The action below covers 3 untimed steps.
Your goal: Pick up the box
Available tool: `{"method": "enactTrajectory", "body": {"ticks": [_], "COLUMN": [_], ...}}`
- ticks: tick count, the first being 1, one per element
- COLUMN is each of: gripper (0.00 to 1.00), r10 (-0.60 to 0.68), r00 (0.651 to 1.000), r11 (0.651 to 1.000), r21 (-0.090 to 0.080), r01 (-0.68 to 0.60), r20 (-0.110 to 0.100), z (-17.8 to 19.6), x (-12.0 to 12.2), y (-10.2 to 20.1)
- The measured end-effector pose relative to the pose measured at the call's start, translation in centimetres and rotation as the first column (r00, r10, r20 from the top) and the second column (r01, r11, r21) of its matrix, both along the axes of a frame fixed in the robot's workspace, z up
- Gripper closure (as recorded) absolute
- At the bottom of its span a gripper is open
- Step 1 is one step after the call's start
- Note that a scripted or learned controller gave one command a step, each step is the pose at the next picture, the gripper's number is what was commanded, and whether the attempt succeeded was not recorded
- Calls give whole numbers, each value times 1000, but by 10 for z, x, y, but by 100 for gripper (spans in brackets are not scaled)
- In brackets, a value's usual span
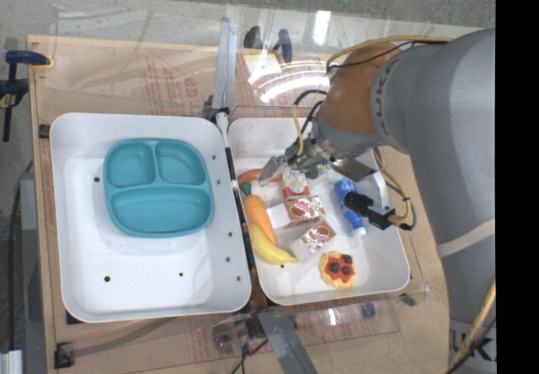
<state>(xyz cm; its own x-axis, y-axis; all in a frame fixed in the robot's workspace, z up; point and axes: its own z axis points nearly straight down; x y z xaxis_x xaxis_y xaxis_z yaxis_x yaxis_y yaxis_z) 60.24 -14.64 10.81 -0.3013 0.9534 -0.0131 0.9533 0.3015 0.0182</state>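
Camera view from above shows two white bins side by side on the bench. The left bin holds a teal divided plate, lying flat toward its upper half. The right bin holds the clutter: a carrot and a banana along its left wall, a small box with red and white print near the middle, a second small printed packet just below it, a round pizza-like toy near the lower edge, and a blue bottle to the right.

The grey arm reaches in from the right, its orange band above the wrist. The gripper hangs low over the upper middle of the right bin, just above the box. Its metal fingers point down and to the left, but whether they are spread or closed cannot be told from this angle. The box lies on the bin floor, tilted against its neighbours, with nothing visibly clamping it.
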Motion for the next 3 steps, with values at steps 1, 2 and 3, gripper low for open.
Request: {"method": "enactTrajectory", "body": {"ticks": [1, 2, 3], "gripper": [0, 0, 0], "r10": [-28, 44, -57], "r00": [1000, 999, 998], "r11": [1000, 999, 998], "r21": [4, -2, -7], "r01": [28, -44, 57], "r20": [-7, -4, 4], "z": [-13, -13, -12], "x": [-14, -25, -45], "y": [-14, -4, 10]}}
